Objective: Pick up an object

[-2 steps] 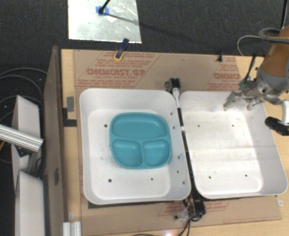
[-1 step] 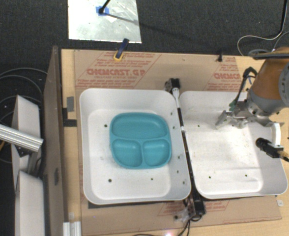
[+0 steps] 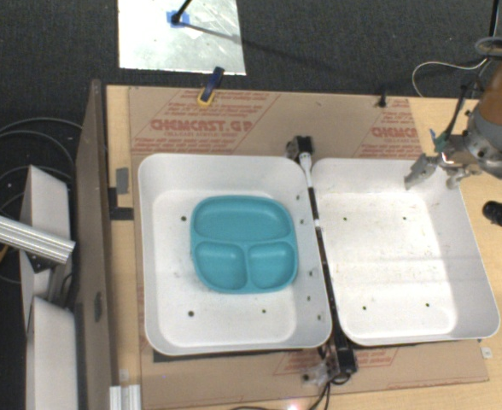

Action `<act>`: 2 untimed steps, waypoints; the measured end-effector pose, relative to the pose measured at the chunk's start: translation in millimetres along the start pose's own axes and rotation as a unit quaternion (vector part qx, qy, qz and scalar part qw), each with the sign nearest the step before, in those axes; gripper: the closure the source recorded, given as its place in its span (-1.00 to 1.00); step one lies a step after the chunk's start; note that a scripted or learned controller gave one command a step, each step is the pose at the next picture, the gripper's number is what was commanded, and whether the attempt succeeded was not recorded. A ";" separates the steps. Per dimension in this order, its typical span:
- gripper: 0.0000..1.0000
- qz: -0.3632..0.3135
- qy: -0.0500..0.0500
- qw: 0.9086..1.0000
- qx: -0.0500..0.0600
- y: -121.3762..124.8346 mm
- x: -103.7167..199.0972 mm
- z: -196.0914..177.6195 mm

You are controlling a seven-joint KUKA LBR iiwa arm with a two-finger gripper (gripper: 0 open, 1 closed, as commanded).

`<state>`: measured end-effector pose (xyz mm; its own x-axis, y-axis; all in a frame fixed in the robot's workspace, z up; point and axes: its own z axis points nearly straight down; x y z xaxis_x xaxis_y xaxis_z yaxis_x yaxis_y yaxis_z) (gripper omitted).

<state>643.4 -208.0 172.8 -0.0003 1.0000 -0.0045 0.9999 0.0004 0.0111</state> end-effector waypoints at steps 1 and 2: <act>-1.00 0.000 0.004 1.000 0.010 -49.5 16.9 89.3; -1.00 -0.003 0.000 1.000 -0.002 29.6 1.2 10.7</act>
<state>673.2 -206.9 162.4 -0.0061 1.0000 -0.0053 0.9999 0.0061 0.0147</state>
